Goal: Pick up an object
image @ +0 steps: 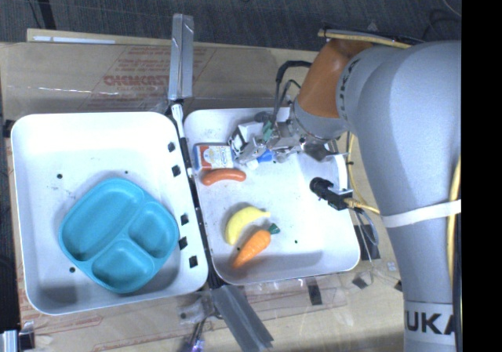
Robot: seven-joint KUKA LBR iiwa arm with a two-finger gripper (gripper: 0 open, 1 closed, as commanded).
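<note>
Gripper (255, 145) sits low at the far end of the right bin (314, 260), over the small carton (212, 156); whether it is parted or clenched cannot be told, the metalwork being cluttered from this angle. Step in hand appears to be the descent onto a target; nothing is visibly held. Next move calls for closing squarely on one item, then a straight lift. The carton lies just beside the gripper, the sausage (223, 177) near it below; banana (241, 223) and carrot (253, 246), touching, lie well apart from it; blue tray (118, 234) occupies the left bin (47, 146).

Robot lab, KUKA arm (408, 154), white bins (47, 139), toy food
</note>
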